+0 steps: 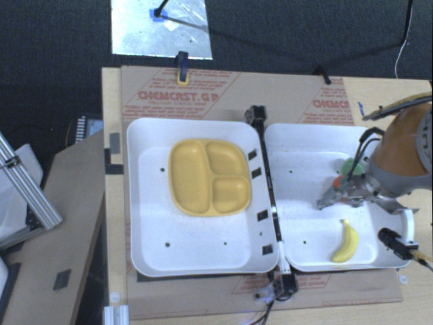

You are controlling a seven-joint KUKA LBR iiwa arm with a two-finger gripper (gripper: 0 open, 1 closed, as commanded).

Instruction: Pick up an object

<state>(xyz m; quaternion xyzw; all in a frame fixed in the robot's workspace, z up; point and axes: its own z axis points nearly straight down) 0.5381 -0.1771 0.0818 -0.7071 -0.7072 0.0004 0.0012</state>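
**Arm lowered into the right bin, banana lying free at its near edge**

Nearest the camera, in the right bin, a banana lies on the white floor close to the front wall, its curve running from a tip pointing up-bin to a broader end at the lower left. It rests apart from the arm and touches nothing else. Judged as a grasp target, it is light, fairly firm yet bruisable, and smooth-skinned; its curved body would likely roll or pivot if pinched near a tip, so a hold across the thick middle, jaws closing on the two long sides, looks safest.

Just beyond it, the gripper sits low over the bin floor, at the end of the grey arm with its orange band. Whether it is parted, closed or clasping anything cannot be told; the metal parts blur together. A small green and red object shows right beside the wrist, too indistinct to identify or to say whether it is held.

To the left, the left bin holds a yellow divided plate with three compartments, lying flat and carrying nothing.

Farthest back, the cardboard sheet underlies both bins.
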